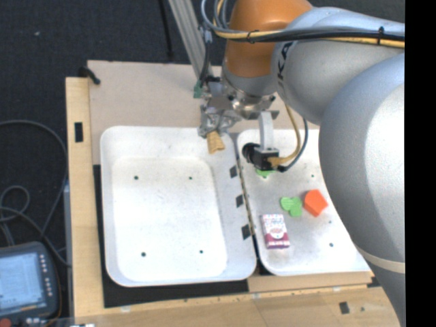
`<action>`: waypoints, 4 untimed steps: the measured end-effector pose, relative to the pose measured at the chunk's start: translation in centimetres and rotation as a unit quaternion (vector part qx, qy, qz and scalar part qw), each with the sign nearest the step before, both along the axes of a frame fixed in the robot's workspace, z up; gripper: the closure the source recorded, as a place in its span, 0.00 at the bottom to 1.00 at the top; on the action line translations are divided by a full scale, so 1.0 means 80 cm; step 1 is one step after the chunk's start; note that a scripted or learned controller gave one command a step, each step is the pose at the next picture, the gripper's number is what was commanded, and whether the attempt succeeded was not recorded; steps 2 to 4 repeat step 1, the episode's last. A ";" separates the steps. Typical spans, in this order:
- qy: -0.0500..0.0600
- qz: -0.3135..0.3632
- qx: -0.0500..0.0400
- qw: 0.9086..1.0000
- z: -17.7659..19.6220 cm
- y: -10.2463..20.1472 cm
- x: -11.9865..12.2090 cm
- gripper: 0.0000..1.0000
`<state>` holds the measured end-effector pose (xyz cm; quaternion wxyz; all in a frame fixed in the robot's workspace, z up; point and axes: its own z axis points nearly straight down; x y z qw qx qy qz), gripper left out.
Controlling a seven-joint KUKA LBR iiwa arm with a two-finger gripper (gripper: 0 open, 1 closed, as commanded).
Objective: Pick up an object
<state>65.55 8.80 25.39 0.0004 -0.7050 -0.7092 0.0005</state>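
Two white bins [116, 182] sit on your tabletop; your tool [214, 133] pinches a tan block [216, 142], beside one orange cube [314, 202].

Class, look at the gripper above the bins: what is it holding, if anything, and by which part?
The gripper holds a small tan block, pinched at its upper end; the rest hangs below the fingertips, over the left bin's top right corner.

The small box [276, 231] carries print too blurred to read.
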 end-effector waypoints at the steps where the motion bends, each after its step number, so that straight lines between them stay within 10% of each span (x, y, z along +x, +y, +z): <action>1: -0.001 -0.002 0.000 1.000 0.002 -0.003 0.000 0.00; 4: -0.001 -0.002 0.000 1.000 0.002 -0.003 0.000 0.00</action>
